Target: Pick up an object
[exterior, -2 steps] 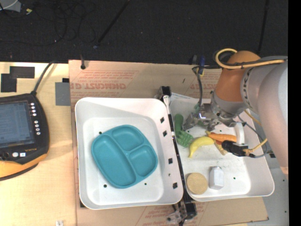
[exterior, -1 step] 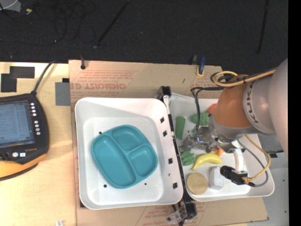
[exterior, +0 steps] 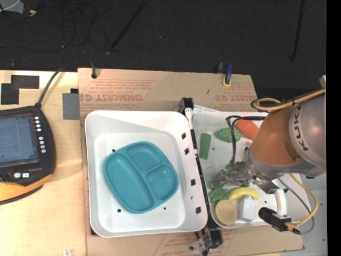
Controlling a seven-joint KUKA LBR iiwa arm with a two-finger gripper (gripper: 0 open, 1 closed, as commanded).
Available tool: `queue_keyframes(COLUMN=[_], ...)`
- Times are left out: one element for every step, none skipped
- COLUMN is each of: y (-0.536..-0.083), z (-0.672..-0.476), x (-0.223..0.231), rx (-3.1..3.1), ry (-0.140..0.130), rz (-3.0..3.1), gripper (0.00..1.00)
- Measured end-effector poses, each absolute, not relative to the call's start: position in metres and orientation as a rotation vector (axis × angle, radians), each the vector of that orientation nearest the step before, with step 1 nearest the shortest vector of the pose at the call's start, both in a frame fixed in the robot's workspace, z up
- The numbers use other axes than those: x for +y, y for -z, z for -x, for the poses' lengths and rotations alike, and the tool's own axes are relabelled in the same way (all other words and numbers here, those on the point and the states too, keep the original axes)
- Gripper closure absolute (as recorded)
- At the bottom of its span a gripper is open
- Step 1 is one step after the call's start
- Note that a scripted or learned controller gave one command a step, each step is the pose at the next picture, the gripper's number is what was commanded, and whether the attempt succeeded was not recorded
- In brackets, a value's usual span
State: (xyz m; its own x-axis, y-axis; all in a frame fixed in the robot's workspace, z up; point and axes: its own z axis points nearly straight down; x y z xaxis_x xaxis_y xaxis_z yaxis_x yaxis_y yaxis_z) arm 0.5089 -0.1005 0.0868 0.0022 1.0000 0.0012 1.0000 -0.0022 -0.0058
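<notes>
At the near edge of the right bin [exterior: 209,122], closest to the camera, lie a round tan disc [exterior: 226,212], a white block [exterior: 248,209] just beside it, and a yellow banana-shaped toy [exterior: 243,194] touching the disc's upper rim, its long axis running roughly left to right. A leafy green piece [exterior: 218,194] sits just left of the banana. Directly above these, the arm [exterior: 287,137] with its orange band reaches in from the right and hangs low over the bin's middle, its wrist covering whatever is beneath. The gripper [exterior: 233,173] appears as a dark tangle at the arm's left end, just above the banana and the green piece; whether it is released or clenched cannot be told, and nothing can be seen held by it. The banana seems the likeliest target, lying just toward the camera from the tool tip, so the coming move probably turns on a short reach toward the near edge. Farther back in the same bin lie a green bar [exterior: 204,145], a darker green leafy item [exterior: 227,134], and an orange object [exterior: 248,127] partly cut off by the arm. The left bin [exterior: 101,127] holds a teal divided plate [exterior: 140,176].
</notes>
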Motion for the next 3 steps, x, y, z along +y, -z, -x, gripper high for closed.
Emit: queue_keyframes(y=[-0.087, -0.087, -0.097], z=[-0.474, -0.476, -0.476], x=[-0.151, -0.083, -0.086], rx=[-2.215, -2.222, -2.214], ry=[-0.004, -0.001, -0.002], rz=[2.224, 2.217, 2.224], gripper=[0.00, 0.00, 1.00])
